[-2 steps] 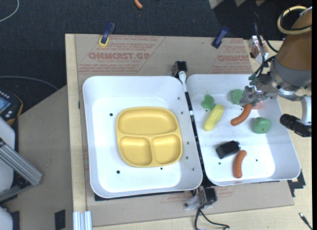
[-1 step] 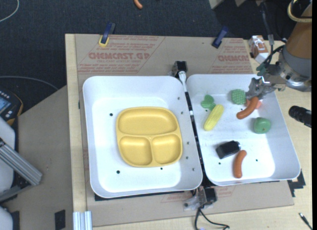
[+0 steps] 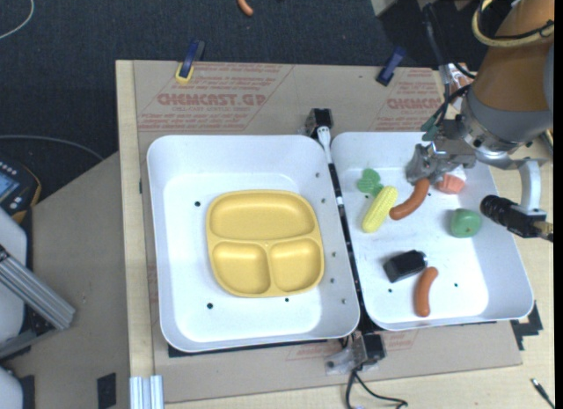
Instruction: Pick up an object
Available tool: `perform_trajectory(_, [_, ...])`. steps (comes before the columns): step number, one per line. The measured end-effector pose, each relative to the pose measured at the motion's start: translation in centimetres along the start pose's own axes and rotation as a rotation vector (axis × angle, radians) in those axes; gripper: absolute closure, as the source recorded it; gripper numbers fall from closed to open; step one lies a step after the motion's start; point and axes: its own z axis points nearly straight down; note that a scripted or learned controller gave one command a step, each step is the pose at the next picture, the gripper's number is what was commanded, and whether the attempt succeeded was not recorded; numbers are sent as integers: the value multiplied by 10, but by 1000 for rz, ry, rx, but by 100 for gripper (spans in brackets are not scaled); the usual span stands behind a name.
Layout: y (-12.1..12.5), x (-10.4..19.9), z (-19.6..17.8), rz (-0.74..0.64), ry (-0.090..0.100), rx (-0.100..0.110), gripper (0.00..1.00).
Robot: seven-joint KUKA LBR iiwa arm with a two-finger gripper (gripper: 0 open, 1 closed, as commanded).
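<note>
The claw (image 3: pixel 428 170) is hanging over the right bin (image 3: pixel 493 306) at its twelve o'clock end, fingers clamping on the upper tip of a sausage (image 3: pixel 410 201), which is slanting down toward seven o'clock. Just beside it at nine o'clock, a yellow corn cob (image 3: pixel 379 208) is lying flat. The left bin (image 3: pixel 176 249) is cradling a yellow divided plate (image 3: pixel 264 242).

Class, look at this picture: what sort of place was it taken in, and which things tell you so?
Most likely a robotics lab test bench. A robot arm reaches over two white bins, toy food such as a corn cob lies in the right one, and the board beneath is clamped down.
</note>
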Motion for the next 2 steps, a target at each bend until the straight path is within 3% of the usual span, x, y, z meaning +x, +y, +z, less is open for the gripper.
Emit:
perform_trajectory(1, [-20,44,-1,1,0,1,100])
perform_trajectory(2, [-16,74,12,2,-1,2,100])
